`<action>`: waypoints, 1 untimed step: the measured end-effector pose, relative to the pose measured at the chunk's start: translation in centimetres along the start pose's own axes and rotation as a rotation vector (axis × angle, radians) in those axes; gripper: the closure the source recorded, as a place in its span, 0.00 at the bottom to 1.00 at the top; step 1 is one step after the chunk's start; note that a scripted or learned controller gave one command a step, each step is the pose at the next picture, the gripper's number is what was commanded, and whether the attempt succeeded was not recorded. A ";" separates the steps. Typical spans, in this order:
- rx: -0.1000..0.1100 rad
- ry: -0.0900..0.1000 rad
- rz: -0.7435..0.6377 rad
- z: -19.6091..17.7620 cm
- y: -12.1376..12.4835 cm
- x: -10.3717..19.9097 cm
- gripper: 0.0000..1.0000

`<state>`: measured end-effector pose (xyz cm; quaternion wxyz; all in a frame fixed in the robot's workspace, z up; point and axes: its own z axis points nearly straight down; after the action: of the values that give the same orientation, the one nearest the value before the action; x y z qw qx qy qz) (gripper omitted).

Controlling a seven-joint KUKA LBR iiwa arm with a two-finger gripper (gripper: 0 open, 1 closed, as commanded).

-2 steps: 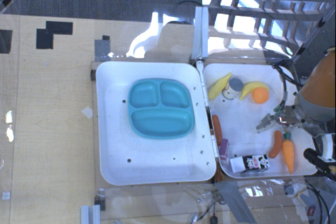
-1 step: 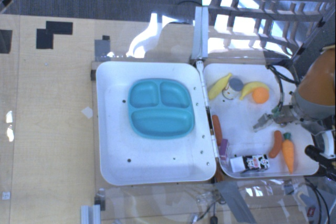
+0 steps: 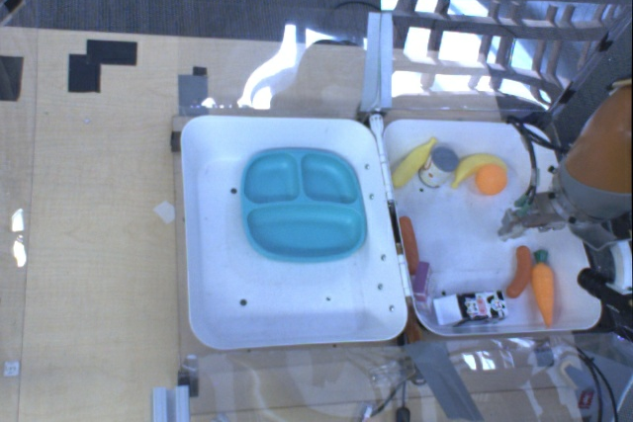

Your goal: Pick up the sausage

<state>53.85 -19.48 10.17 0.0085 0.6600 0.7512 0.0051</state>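
A reddish-brown sausage [image 3: 520,271] lies near the right bin's [image 3: 465,242] front right corner, touching the left side of a carrot [image 3: 543,290]. A second, similar red-orange sausage-like piece [image 3: 407,239] lies along that bin's left wall. My gripper [image 3: 521,217] hangs over the bin's right side, just above and behind the sausage by the carrot. No object shows between its fingers.
At the back of the right bin lie two bananas [image 3: 413,163] [image 3: 477,165], a small grey-topped jar [image 3: 439,163] and an orange [image 3: 491,179]. A white carton [image 3: 471,308] and a purple piece [image 3: 422,274] sit at the front. The left bin [image 3: 213,252] holds a blue divided plate [image 3: 302,205].
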 end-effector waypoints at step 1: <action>0.000 0.000 0.000 0.0 0.0 0.0 0.00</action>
<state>53.85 -19.48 10.17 0.0083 0.6598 0.7513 0.0050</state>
